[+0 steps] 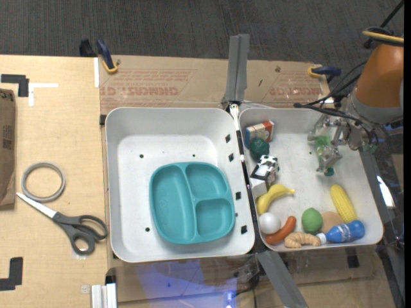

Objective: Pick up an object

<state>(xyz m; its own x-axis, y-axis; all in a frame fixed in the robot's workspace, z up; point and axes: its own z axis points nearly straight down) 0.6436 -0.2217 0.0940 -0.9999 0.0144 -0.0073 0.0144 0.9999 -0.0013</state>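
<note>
The robot arm comes in from the right, and its orange band sits high at the far right. Its claw hangs over the far right part of the right bin. The claw's tips point down close to the white floor of the bin, and a small green bit shows at the tips. I cannot tell if the claw is spread or pressed together, or if it has hold of anything.

The things to pick up lie in the right bin. A little red and white box is at the far left, with a dark green ball just near it. A black and white block is next, then a yellow banana. A white ball and a red sausage lie at the near edge, touching. A green lime, a tan peanut shape, a blue and white bottle and a yellow corn cob fill the near right corner.

The left bin has a teal tray with three parts in it.

On the bench to the left lie a roll of tape and scissors
</note>
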